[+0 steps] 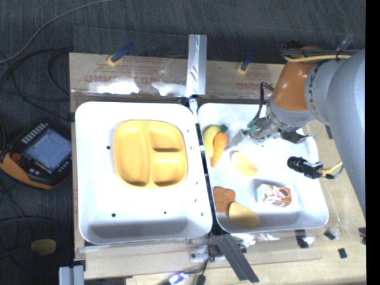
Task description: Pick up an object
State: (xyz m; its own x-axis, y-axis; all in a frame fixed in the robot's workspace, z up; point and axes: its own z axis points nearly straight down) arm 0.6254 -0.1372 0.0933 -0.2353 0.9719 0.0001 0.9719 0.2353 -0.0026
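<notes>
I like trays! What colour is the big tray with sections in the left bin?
The divided tray is yellow, seen in the camera view.

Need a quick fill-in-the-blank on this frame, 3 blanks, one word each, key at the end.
1. The yellow divided tray lies in the ____ bin.
2. The carrot lies against the right bin's ____ wall.
3. The gripper hovers over the ____ bin, near the carrot.

Missing words: left; left; right
</notes>
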